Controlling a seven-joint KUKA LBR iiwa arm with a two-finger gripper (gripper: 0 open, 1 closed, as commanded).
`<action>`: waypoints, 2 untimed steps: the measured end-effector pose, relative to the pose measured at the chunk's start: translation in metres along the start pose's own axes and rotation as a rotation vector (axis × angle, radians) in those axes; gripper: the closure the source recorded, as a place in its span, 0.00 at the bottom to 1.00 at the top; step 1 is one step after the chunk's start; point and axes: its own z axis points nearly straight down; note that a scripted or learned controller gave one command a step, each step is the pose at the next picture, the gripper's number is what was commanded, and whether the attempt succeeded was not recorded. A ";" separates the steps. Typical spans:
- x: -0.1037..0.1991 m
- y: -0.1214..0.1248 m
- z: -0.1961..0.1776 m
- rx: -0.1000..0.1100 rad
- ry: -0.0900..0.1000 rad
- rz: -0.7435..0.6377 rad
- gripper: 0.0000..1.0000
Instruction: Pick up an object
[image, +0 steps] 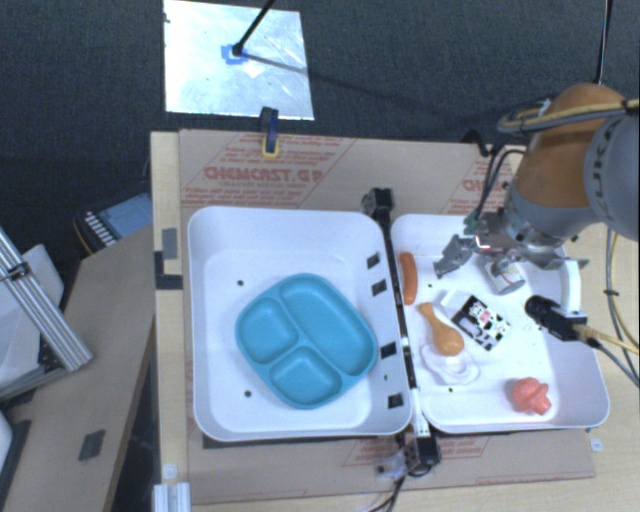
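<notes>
My gripper (478, 266) hangs over the back of the right bin (580, 345), its two grey fingers spread open with nothing between them. Just below it lies a black-and-white patterned block (481, 322). To the block's left lies a tan toy drumstick (440, 329), and an orange sausage (408, 277) sits by the bin's left wall. A white fried-egg piece (452, 366) lies near the front, and a pink-orange toy (530, 395) sits at the front right.
The left bin (215, 300) holds a blue divided plate (305, 340). A black divider (392, 300) runs between the bins. The grey and orange arm (565, 150) reaches in from the right. Black cables (600, 340) cross the right bin's edge.
</notes>
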 end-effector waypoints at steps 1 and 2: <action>0.001 -0.002 0.063 0.002 0.000 0.000 0.00; -0.003 0.000 0.103 -0.008 -0.007 0.003 0.00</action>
